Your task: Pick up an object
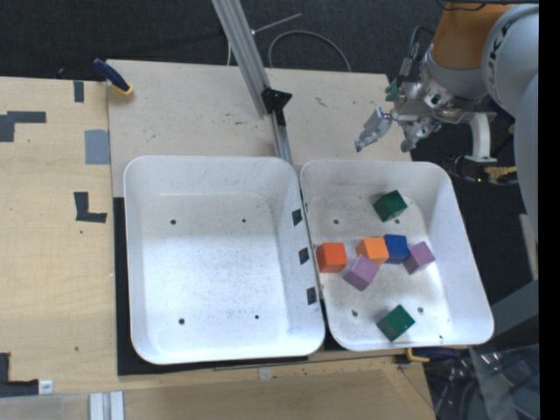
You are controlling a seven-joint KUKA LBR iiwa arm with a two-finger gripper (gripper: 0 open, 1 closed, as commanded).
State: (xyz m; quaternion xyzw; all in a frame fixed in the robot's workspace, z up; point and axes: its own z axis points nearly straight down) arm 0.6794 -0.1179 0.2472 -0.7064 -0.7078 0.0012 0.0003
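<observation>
The shallow white left bin (214, 261) at centre frame sits beside the right white bin (455, 234), which holds small cubes — orange (332, 256), lilac (360, 272), a second orange (374, 248), blue (396, 247), purple (420, 256) and two green (390, 206) (396, 321). Upper right, the tool (378, 132) hangs above the bench (192, 112) — whether spread or pressed together, I cannot tell.

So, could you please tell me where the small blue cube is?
The small blue cube lies in the right white bin, between an orange cube and a purple cube.
</observation>
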